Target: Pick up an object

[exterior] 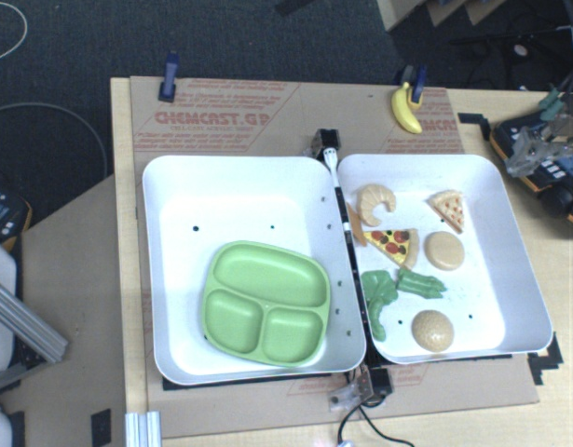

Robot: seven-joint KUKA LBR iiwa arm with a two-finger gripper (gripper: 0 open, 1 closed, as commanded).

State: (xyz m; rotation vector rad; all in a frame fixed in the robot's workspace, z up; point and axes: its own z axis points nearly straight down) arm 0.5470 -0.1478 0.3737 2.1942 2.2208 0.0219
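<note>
The right bin (519,250) holds several toy foods. A tan croissant (375,201) lies at its upper left, with a pizza slice (390,242) just below it. A triangular wedge of toast (448,209) sits at the upper right, above a pale round biscuit (444,250). Green leafy vegetables (396,289) spread along the bin's left side, and a brown round bun (432,330) rests near the front edge. The left bin (174,212) bears a green divided plate (266,301).
A yellow toy banana (406,110) lies on the bench behind the right bin, beside a blue clamp (416,80). Another blue clamp (169,77) stands at the back left. Grey and orange gear (538,152) crowds the right edge.
</note>
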